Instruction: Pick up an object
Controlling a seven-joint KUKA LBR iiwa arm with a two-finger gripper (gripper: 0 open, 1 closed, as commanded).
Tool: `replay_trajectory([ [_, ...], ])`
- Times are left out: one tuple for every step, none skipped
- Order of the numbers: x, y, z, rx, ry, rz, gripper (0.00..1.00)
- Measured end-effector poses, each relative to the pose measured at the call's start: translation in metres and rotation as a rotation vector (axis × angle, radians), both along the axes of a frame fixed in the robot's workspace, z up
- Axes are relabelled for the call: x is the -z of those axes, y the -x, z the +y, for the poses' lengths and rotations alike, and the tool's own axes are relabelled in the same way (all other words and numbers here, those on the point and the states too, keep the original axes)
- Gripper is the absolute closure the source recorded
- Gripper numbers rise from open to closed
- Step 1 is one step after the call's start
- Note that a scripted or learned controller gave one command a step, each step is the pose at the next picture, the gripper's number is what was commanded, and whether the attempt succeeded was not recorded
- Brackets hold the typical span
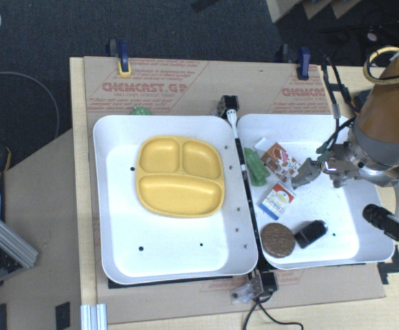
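Clutter fills the right bin: a green piece, two small packets, a brown disc, a black block. The gripper hovers beside the packets; whether its jaws are spread I cannot tell. Descending squarely over one isolated item seems wisest.

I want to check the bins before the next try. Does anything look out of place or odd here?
One small thing: a green object lies on the bench outside the left bin, beyond its far rim. The yellow divided plate sits flat inside. In the right bin, the packets, brown disc and black object lie loosely scattered, nothing spilled.
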State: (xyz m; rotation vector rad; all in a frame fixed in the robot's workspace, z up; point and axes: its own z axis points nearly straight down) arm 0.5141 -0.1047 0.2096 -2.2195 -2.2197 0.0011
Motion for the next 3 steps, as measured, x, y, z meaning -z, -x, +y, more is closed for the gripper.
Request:
replay_trajectory([
  [-0.011, -0.001, 0.000, 0.000, 0.001, -0.003, 1.00],
  [-0.145, 0.034, 0.043, -0.006, 0.001, -0.018, 1.00],
  [-0.212, 0.024, 0.130, -0.011, -0.001, -0.013, 1.00],
])
